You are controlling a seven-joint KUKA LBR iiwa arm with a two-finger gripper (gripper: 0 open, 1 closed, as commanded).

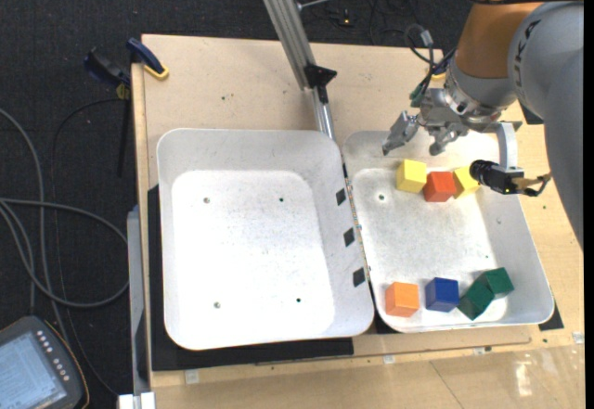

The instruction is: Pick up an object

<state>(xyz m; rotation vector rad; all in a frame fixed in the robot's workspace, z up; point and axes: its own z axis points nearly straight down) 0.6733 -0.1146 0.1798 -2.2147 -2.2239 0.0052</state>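
My gripper [419,143] hangs over the far edge of the right bin [445,231], its fingers [398,137] spread open with nothing between them. Just below it, against the bin's far wall, lie a yellow block [411,176], a red-orange block [440,186] and another yellow block [466,177] in a row. Along the near wall of the same bin sit an orange block [402,299], a blue block [443,294] and two green blocks [487,292].
The left bin [246,231] lies beside the right one, divided by a rim with black clips. A metal pole [288,22] slants in from the top. Clamps [125,69] sit at the bench's far left corner; cables trail on the floor.
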